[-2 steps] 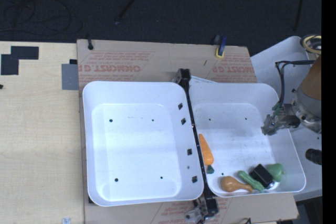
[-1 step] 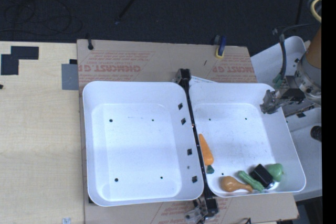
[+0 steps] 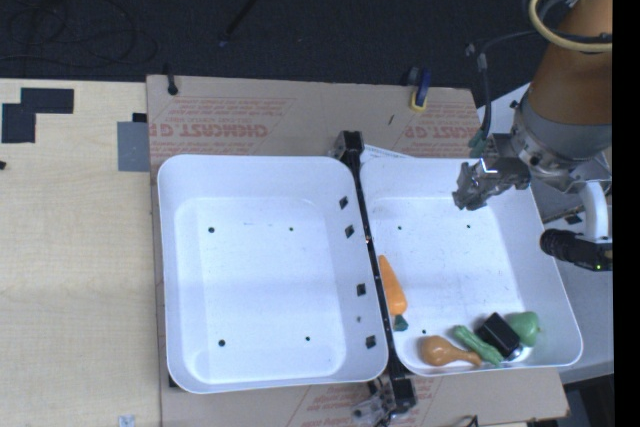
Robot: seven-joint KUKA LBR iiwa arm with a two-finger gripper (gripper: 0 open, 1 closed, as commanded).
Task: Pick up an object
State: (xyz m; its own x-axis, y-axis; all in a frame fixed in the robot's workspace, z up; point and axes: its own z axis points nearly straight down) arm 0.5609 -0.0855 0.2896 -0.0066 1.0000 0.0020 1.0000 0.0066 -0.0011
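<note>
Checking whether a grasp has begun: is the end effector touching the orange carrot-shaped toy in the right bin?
Apart. The camera view shows the end effector over the bin's upper part, with bare white floor between it and the orange carrot-shaped toy by the divider.

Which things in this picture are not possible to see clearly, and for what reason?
- Gripper, camera view: small and dark, so its finger state cannot be read.
- Black object: lies over the green toy, hiding the toy's middle; its identity is unclear.
- Orange object: sits against the right bin's left wall; its far side is hidden.
- Arm: cut off by the right edge.
</note>
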